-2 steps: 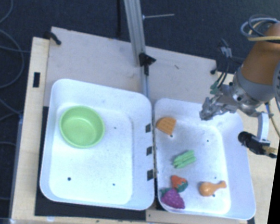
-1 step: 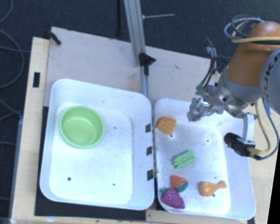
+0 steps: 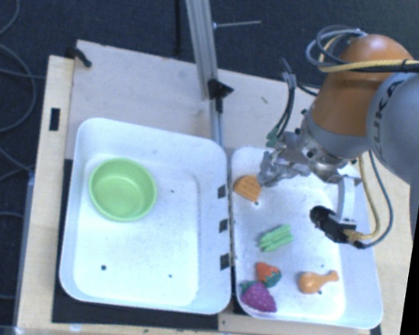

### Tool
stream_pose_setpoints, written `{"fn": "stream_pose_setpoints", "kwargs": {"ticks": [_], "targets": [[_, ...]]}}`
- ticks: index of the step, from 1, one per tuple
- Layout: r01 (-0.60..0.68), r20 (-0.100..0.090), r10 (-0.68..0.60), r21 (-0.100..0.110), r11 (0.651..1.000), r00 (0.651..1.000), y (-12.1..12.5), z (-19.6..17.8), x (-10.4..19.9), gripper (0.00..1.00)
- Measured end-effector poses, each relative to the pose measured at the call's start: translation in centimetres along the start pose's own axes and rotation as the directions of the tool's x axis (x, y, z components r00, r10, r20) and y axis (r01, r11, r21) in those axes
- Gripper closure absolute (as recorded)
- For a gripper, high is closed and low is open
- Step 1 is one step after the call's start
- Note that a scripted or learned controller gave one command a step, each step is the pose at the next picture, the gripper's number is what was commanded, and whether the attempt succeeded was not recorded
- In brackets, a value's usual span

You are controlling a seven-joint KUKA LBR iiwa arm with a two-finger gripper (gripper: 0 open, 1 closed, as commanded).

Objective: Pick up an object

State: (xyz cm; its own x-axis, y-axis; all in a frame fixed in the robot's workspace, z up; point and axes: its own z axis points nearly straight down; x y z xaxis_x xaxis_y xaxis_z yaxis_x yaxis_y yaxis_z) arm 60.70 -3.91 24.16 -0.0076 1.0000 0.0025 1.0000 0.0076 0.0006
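I see two bins side by side: the left bin (image 3: pixel 174 291) at 9 o'clock, the right bin (image 3: pixel 359 293) at 3 o'clock. A bowl (image 3: pixel 122 188) sits in the left bin's 10 o'clock area. The right bin holds five items, clustered toward 6 o'clock. The gripper (image 3: pixel 272 173) hangs over its 11 o'clock corner.

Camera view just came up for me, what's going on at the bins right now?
The arm's gripper hangs over the right bin, just beside a small orange piece near that bin's left wall. Nothing looks lifted. A green toy, a purple grape bunch and other toys lie further down. The left bin holds a green bowl.
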Motion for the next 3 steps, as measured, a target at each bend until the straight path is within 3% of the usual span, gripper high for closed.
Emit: {"fn": "stream_pose_setpoints", "kwargs": {"ticks": [2,3], "targets": [[0.002,0.000,-0.002,-0.002,1.000,1.000,-0.8,-0.6,11.0,1.00],[-0.005,0.000,0.005,-0.001,1.000,1.000,-0.8,-0.6,10.6,0.00]]}}
